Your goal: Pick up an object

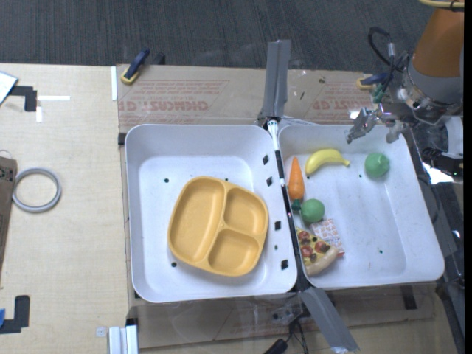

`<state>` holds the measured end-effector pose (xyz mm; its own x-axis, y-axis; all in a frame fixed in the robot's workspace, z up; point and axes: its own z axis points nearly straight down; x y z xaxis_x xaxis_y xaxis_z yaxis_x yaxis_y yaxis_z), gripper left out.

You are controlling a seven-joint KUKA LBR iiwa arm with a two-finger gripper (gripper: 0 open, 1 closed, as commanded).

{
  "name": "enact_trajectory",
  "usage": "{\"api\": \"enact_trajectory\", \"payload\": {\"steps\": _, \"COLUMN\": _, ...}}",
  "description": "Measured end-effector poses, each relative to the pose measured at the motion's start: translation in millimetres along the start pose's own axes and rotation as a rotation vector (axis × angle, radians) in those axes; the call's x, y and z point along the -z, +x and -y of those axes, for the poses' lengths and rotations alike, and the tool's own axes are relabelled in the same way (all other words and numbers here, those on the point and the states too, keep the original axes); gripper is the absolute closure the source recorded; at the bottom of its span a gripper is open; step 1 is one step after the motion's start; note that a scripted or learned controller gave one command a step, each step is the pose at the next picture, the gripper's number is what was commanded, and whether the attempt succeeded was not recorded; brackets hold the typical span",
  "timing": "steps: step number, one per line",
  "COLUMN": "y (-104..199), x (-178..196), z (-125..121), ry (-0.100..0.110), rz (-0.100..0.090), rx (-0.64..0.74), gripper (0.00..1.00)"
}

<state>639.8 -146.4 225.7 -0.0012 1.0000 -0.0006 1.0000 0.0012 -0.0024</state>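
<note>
The two-finger metal gripper (376, 122) hangs over the right white bin's (413, 260) far rim at one o'clock; I cannot tell its state. Within the bin, a curved yellow plastic banana (325, 159) lies at eleven, a round green ball (377, 165) at twelve, an orange carrot (296, 179) at ten.

- The brown cardboard (193, 94) behind the bins has red letters on it. They are upside down and look like "CHEMCAT". The smaller red words are too blurry.

Glossy yellow plastic plate (218, 227), smooth white plastic bins (140, 220), matt wooden bench (66, 271)
</note>
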Motion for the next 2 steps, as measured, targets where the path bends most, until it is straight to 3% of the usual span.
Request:
{"api": "enact_trajectory", "payload": {"steps": 1, "y": 17.6, "x": -118.8, "z": -23.8, "ry": -0.017, "rz": 0.002, "rx": 0.069, "gripper": 0.0}}
{"api": "enact_trajectory", "payload": {"steps": 2, "y": 22.2, "x": -122.3, "z": -24.8, "ry": -0.021, "rz": 0.001, "rx": -0.094, "gripper": 0.0}}
